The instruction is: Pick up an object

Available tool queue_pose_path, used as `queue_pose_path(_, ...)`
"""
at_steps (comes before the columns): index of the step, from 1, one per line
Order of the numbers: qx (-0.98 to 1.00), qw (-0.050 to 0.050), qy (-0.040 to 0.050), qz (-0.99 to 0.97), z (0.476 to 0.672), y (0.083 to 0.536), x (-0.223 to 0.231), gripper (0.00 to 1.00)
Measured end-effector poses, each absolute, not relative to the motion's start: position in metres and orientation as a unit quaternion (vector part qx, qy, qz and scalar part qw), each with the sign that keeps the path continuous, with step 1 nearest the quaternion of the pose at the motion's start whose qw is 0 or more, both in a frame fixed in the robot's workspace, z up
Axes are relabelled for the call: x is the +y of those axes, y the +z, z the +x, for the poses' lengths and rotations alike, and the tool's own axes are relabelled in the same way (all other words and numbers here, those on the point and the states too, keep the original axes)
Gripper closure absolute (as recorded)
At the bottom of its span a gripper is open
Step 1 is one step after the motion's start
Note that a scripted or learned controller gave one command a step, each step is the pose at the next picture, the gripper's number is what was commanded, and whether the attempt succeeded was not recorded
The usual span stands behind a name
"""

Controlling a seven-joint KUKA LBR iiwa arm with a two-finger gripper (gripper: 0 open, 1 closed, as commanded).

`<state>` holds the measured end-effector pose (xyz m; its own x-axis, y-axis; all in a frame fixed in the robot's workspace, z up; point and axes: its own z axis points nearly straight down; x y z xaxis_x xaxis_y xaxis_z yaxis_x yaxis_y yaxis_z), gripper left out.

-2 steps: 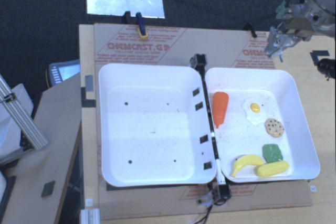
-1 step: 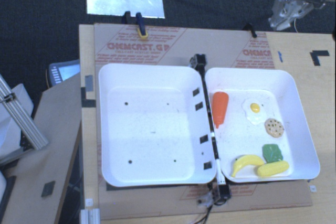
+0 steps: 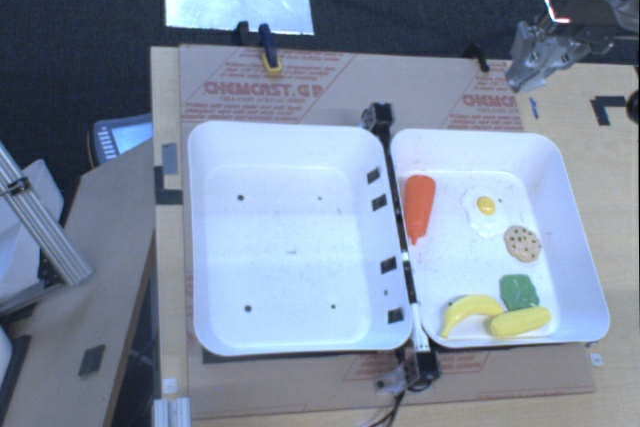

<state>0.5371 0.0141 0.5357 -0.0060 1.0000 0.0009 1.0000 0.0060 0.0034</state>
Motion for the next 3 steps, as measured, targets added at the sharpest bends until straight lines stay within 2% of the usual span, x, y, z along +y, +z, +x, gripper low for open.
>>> queue_pose_path(1,0.709,0.000,0.0011,0.705,0.519,0.535,0.031,1.00)
queue_pose_path(3,0.709,0.001,0.0012,0.706,0.498,0.535,0.045,1.00)
